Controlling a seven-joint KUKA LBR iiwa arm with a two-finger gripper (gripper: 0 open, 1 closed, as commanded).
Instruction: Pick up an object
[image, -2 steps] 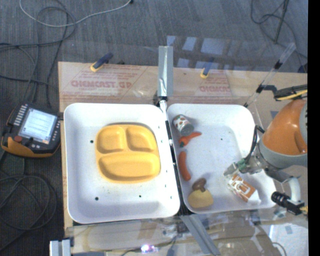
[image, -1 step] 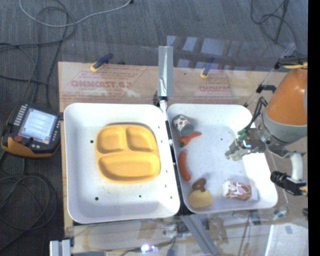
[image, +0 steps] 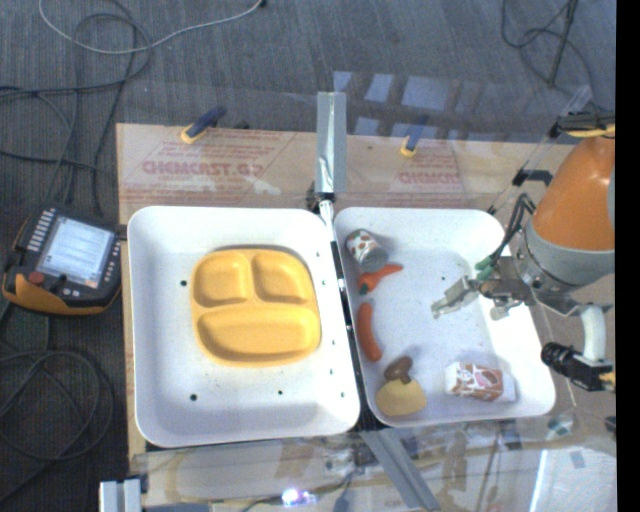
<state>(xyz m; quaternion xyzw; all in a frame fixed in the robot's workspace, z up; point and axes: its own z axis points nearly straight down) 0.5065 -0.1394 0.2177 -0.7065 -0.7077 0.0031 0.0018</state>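
Observation:
The right bin (image: 430, 222) holds several toy foods: a small can (image: 363, 246) at its upper left, a chili pepper (image: 380, 276) just below it, a sausage (image: 369, 331) along the left wall, a yellow and brown piece (image: 401, 390) at the front, and a wrapped meat packet (image: 478, 381) at the front right. My gripper (image: 452, 298) hangs over the right half of this bin, pointing left. Its fingers look spread with nothing between them. It is above bare bin floor, right of the pepper and above the packet.
The left bin (image: 160, 400) contains a yellow divided tray (image: 256, 305). A metal divider (image: 330, 150) runs between the bins at the back. A teach pendant (image: 65, 262) lies left of the bench. The arm's orange band (image: 580, 200) looms at the right edge.

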